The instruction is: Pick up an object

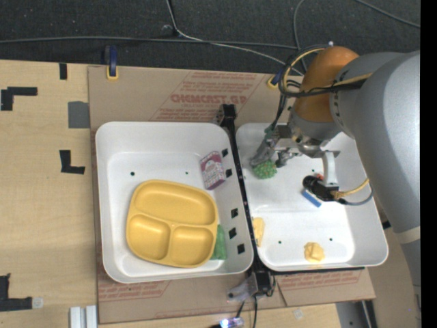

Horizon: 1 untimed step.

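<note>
Counting showed one green ball point(265, 170), two yellow bits point(314, 251), one yellow tray point(173, 223). The arm point(382, 101) reached down, and the pincer point(268, 159) was clamped on the green ball.

green item point(220, 243) mostly hidden under yellow tray point(172, 223), arm point(389, 108) cut off at right edge

Bright, even light (slightly soft focus).
</note>
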Each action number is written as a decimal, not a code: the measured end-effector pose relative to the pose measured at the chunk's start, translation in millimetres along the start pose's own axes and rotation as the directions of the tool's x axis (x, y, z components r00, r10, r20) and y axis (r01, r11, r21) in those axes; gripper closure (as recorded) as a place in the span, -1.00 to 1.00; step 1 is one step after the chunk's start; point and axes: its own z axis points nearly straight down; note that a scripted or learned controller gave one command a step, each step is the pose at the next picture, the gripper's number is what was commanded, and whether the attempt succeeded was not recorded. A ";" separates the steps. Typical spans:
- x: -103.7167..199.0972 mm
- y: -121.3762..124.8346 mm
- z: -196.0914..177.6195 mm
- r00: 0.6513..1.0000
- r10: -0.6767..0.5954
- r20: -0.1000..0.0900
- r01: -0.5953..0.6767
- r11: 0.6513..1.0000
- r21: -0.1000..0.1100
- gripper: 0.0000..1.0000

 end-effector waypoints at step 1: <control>-5.2 8.9 -51.6 1.000 0.001 -0.001 -0.001 1.000 -0.001 1.00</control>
